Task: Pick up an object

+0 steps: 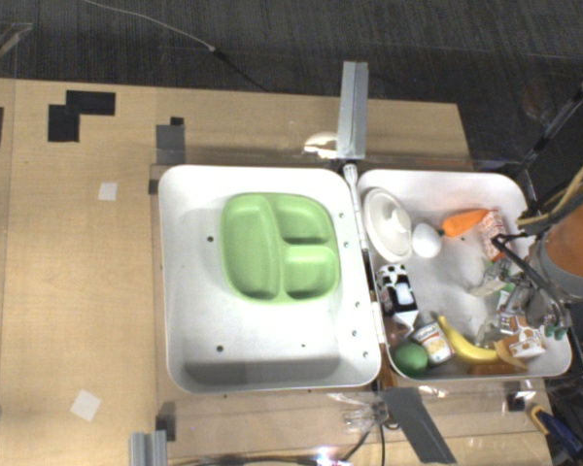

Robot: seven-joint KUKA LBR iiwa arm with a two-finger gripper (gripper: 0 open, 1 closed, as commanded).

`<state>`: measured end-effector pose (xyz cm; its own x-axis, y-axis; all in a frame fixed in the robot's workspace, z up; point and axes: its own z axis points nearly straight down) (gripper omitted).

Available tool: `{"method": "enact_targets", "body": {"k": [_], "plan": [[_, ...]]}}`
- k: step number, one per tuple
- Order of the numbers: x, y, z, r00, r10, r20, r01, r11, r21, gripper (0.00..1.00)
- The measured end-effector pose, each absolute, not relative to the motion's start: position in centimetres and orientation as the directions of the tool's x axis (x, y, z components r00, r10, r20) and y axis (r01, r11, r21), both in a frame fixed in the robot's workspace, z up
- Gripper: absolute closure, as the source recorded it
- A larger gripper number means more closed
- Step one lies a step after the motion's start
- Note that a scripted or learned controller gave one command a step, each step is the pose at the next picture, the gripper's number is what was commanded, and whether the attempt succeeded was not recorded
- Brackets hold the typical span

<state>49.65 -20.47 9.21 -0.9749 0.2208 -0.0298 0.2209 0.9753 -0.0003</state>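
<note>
The right bin (466, 184) holds several small things. A white bowl (387, 223) lies at its left, with a white ball (427, 242) and an orange carrot (463, 223) beside it. Toward the front lie a black-and-white item (398, 294), a yellow banana (463, 344), a small cup (433, 343) and a green ball (410, 358). My gripper (508, 309) hangs low over the bin's right side, wrapped in cables, below the arm's orange band (573, 249). A small brown-and-white carton (526, 341) sits just in front of it.
The left bin (189, 289) holds a green divided plate (278, 246). A metal post (354, 110) stands behind the wall between the bins. The wooden bench (68, 289) stretches out to the left.
</note>
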Motion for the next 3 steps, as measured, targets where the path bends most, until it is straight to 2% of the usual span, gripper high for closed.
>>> {"method": "enact_targets", "body": {"k": [3], "plan": [[49.65,-20.49,9.22,-0.98,0.199,-0.03,0.199,0.98,-0.001,0.0]]}}
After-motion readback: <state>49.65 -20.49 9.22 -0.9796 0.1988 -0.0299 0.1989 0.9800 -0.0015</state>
